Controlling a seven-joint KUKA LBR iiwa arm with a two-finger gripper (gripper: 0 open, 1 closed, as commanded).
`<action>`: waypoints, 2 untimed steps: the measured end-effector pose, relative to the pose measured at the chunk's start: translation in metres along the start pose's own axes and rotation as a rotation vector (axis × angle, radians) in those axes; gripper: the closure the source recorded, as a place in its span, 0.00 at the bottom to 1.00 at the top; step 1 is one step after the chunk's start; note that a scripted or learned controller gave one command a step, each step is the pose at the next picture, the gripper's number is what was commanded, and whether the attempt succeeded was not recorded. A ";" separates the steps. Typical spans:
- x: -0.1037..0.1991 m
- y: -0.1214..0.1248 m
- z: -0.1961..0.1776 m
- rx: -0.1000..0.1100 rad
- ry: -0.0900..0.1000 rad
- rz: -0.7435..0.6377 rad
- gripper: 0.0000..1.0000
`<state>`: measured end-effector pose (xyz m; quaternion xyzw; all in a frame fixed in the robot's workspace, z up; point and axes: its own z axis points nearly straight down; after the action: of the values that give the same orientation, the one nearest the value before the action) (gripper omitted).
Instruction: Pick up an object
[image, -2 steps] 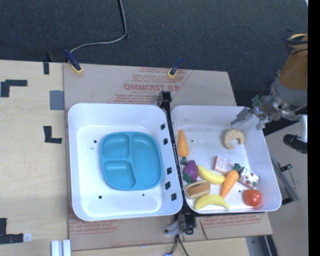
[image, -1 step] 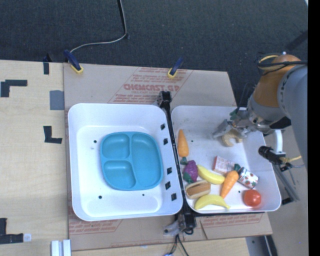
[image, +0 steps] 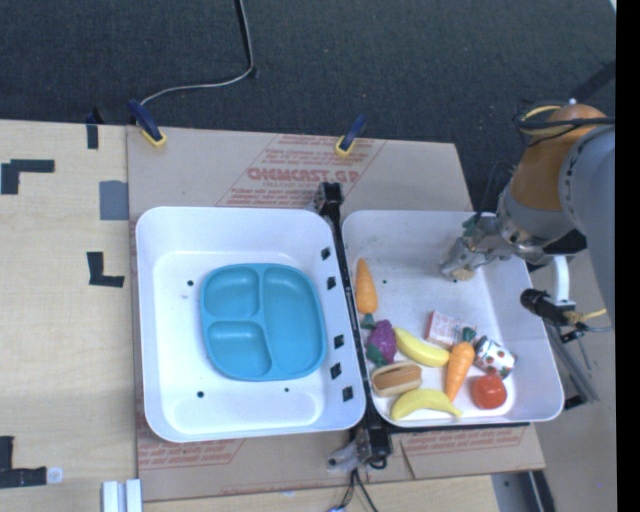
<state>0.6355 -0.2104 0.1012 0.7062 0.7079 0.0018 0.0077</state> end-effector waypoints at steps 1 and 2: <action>0.044 -0.077 -0.042 0.014 0.009 0.002 1.00; 0.126 -0.087 -0.105 0.014 0.009 0.000 1.00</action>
<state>0.5467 -0.0838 0.2042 0.7062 0.7080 0.0000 -0.0005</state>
